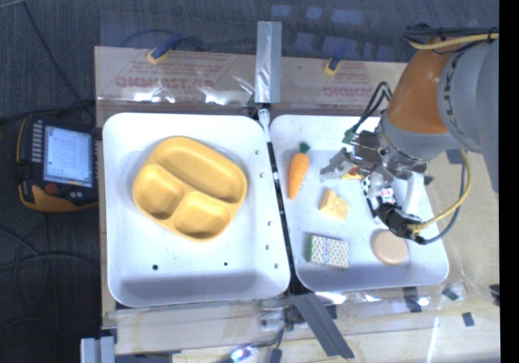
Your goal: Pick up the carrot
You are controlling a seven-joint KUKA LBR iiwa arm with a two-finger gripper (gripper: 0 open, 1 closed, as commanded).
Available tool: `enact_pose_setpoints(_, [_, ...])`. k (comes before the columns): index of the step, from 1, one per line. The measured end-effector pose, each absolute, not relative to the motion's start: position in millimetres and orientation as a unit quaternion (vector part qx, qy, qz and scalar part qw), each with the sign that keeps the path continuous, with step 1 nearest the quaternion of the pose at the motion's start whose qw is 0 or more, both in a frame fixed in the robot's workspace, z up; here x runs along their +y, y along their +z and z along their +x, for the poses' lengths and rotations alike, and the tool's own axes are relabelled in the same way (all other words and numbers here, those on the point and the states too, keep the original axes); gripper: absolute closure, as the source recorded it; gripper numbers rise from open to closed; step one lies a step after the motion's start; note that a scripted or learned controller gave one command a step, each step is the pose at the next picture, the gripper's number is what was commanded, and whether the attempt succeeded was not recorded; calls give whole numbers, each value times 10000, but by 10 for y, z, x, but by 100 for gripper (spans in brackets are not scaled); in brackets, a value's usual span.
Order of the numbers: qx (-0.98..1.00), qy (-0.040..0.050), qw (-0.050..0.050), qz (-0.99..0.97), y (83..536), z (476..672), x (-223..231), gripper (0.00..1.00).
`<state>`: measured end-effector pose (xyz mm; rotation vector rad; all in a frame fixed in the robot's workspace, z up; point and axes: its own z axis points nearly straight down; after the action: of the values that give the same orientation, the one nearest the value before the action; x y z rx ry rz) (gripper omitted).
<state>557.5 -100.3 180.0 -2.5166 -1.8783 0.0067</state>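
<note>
Taking the carrot (297,172) as the mark, it lies near the left wall of the right bin (422,272), green tip pointing away from the camera, with the yellow three-part tray (189,186) to its left in the left bin (122,272). Right of the carrot the gripper (347,160) hangs over the bin, apart from it. Below and right of the carrot sit a cheese wedge (334,204), a patterned block (328,250) and a tan disc (391,249).
</note>
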Motion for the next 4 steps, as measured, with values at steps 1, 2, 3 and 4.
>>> enact_pose_setpoints(1, [-6950,11,4,-7190,1833,5781,-829,0])
enact_pose_setpoints(2, [-7831,-25,-46,-6219,903,6162,-970,0])
enact_pose_setpoints(3, [-7827,-42,-49,-6224,1008,6172,-967,100])
enact_pose_setpoints(4, [-7452,13,-6,-6668,2123,6342,-683,100])
